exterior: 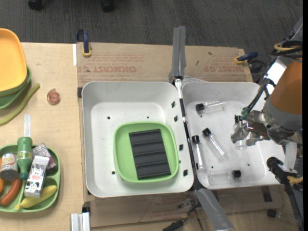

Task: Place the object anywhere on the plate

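- Grey arm with the orange band reaches in from the right; its two-finger gripper (242, 133) hangs low over the right-hand shallow white bin (255, 179), near that bin's right side.
- Whether the tool is spread, closed, or carrying anything: cannot tell from here. It reads as a blur of metal.
- Right bin contents: several clear plastic tubes with black caps. One near the back (210, 106), one slanted at the middle (212, 142), one along the left wall (197, 151), one near the front (224, 174). All lie flat and apart from one another.
- The object to be moved is most likely one of these tubes; the slanted middle one lies nearest the tool.
- Left-hand white bin (96, 143) holds the square green plate (122, 154), with a dark ribbed rectangular insert (149, 153) lying in its well.
- Step in hand, as I judge it: the pick.
- To do it well: come straight down across the tube's narrow axis, close mid-body and not on the cap, lift clear of the divider between the bins, then release low over the plate.
- Risk: clear round tubes roll and slip.
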Robot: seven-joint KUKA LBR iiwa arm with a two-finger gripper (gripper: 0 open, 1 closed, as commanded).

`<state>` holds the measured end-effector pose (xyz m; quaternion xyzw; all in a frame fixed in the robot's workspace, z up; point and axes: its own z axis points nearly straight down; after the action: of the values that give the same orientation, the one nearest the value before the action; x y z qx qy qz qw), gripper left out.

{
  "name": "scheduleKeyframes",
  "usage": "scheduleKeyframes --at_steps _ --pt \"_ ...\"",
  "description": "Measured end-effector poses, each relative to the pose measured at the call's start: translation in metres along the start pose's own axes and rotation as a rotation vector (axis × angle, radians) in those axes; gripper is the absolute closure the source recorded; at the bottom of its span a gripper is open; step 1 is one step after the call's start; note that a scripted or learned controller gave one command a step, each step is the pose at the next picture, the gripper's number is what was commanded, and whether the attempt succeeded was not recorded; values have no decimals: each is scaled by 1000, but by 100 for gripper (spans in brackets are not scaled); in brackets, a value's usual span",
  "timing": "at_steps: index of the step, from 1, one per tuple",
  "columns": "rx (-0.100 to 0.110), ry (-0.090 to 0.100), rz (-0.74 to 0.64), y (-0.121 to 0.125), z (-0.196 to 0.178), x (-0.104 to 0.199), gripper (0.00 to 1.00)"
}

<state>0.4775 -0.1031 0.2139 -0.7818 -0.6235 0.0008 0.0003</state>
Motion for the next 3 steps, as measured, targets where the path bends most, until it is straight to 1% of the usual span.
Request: scheduleKeyframes --at_steps 1,2,3 --pt "0 0 0 0 0 0 0" --pt "1 -1 -98 25 8 -58 0" --pt "0 -1 -179 28 -50 -109 0"
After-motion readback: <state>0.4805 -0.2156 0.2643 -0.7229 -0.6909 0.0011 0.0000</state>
